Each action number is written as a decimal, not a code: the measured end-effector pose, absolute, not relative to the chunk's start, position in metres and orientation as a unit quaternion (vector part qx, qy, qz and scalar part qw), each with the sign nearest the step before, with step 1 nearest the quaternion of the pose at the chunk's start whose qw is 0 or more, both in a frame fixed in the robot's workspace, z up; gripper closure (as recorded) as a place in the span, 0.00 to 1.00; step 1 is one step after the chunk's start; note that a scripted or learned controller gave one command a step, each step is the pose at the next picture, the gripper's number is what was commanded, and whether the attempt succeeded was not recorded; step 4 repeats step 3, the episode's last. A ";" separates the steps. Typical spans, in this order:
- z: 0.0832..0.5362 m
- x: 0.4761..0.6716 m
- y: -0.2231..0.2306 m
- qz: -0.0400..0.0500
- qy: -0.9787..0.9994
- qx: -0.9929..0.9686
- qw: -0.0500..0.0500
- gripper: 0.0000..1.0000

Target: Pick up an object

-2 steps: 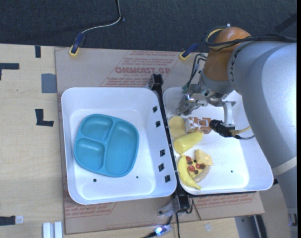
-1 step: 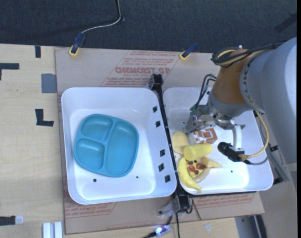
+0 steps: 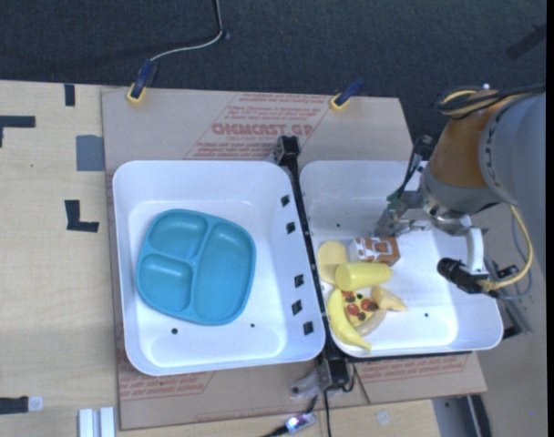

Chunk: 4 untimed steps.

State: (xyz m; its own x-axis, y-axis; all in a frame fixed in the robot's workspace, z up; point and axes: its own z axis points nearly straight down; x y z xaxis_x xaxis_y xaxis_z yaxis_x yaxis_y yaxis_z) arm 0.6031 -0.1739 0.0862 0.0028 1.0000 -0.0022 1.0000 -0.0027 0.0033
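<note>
Hovering low in the right-hand white bin point(image 3: 441, 335), the gripper point(image 3: 393, 224) sits just above a small brown-and-white toy block point(image 3: 379, 248); whether it is open or closed, I cannot tell. Below that block lie a yellow plastic cylinder point(image 3: 362, 274) and a yellow toy banana point(image 3: 343, 321). The block looks light, stiff, probably slick, best pinched across its flat sides.
</note>
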 end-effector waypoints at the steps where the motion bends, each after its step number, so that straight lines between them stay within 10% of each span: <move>1: 0.087 0.564 -0.199 0.001 0.707 0.707 0.002 1.00; 2: 0.086 0.674 -0.166 0.003 0.710 0.704 0.004 1.00; 3: 0.340 0.671 -0.129 0.006 0.709 0.705 0.008 1.00; 4: 0.340 0.671 -0.129 0.006 0.709 0.705 0.008 1.00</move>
